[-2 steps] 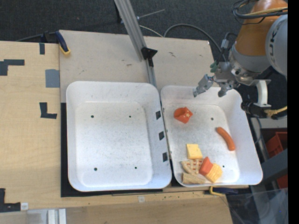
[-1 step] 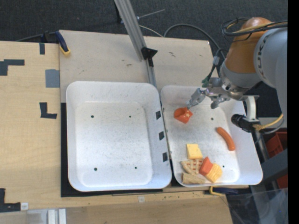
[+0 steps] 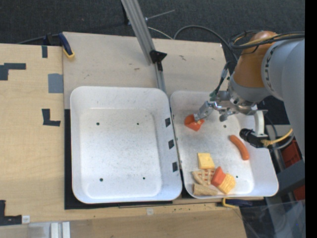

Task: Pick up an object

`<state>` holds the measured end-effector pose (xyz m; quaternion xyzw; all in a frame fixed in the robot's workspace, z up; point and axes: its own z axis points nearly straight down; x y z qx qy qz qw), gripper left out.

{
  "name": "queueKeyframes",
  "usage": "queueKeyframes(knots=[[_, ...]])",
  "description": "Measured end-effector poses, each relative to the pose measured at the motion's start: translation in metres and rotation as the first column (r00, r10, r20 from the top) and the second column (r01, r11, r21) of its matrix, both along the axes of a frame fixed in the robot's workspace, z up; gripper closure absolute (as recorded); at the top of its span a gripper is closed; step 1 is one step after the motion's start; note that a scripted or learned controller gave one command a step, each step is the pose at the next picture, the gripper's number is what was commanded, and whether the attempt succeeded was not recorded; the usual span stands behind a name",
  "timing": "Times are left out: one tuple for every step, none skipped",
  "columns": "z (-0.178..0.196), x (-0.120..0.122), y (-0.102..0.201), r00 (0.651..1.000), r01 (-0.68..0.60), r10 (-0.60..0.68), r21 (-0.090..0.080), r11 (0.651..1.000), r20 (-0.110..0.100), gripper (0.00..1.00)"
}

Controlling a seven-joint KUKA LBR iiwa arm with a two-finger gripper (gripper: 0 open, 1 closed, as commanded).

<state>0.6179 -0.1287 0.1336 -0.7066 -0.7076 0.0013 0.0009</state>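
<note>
In the right bin (image 3: 257, 182), a small red-orange block (image 3: 193, 123) lies near the left wall. My gripper (image 3: 213, 115) hangs over the upper part of that bin with its two fingers spread apart, open. The left fingertip (image 3: 200, 115) is right beside the red-orange block, and nothing sits between the fingers. An orange sausage (image 3: 238, 147) lies to the lower right of the gripper. Near the bin's front sit a yellow cube (image 3: 205, 160), a tan waffle piece (image 3: 200, 176), a red piece (image 3: 218, 176) and a yellow ridged piece (image 3: 228, 183).
The left bin (image 3: 79, 133) stands beside the right one, and their walls meet at a shared edge (image 3: 171, 143). A metal pole (image 3: 141, 26) slants down to a black clamp behind the bins. Cables loop behind the arm's orange band (image 3: 252, 63).
</note>
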Motion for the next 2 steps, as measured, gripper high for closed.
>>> queueKeyframes(knots=[[0.01, 0.001, 0.001, 1.0, -0.002, 0.002, 0.001, 1.0, 0.001, 1.0], [0.074, 0.001, -0.001, 1.0, 0.0, 0.0, -0.001, 1.0, 0.009, 1.0]])
